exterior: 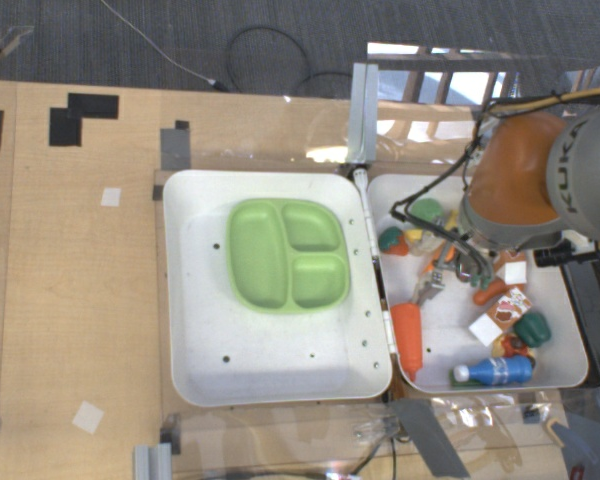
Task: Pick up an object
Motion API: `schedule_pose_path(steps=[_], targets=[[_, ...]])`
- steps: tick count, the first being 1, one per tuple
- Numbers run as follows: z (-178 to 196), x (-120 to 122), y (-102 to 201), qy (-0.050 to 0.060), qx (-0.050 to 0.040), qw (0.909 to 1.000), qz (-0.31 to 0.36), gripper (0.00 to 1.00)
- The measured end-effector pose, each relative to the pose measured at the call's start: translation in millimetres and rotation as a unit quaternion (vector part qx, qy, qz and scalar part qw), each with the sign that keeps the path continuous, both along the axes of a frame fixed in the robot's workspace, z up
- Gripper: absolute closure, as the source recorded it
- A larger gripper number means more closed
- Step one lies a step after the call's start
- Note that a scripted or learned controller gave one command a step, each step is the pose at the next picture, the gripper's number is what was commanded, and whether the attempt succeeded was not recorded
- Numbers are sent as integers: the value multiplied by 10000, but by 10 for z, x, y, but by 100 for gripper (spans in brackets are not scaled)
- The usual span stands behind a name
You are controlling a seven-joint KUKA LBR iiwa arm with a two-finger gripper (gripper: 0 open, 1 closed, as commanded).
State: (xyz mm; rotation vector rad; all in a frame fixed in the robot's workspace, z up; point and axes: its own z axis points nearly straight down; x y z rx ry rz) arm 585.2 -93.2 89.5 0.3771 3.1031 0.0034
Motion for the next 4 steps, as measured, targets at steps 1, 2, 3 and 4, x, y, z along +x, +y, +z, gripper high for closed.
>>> schedule_pose_path(steps=[1,2,3,4], targets=[[-8,351,91,12,2,9999,-169,0],[130,379,105,-32,0,9999,-137,100],[123,375,107,-24,1,9999,-131,0],[3,-358,-57,1,-1,9994,-357,0]])
